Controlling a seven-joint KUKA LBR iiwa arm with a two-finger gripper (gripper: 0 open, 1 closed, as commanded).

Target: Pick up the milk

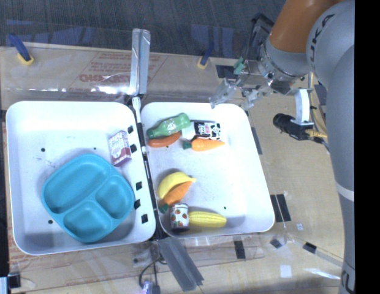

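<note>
The milk [206,129] is a small carton with a black-and-white cow pattern. It lies in the right bin [254,182] near the far edge, between a green bottle [170,125] and an orange carrot [205,144] that touches its near side. My gripper [234,96] hangs over the bin's far right corner, above and to the right of the milk. Its pale fingers [220,94] are spread open with nothing between them.
The right bin also holds a second carrot [162,142], a banana [174,181], a small can [178,217] and a corn cob [206,219]. In the left bin [30,127] lie a blue divided plate [86,196] and a small purple carton [119,147].
</note>
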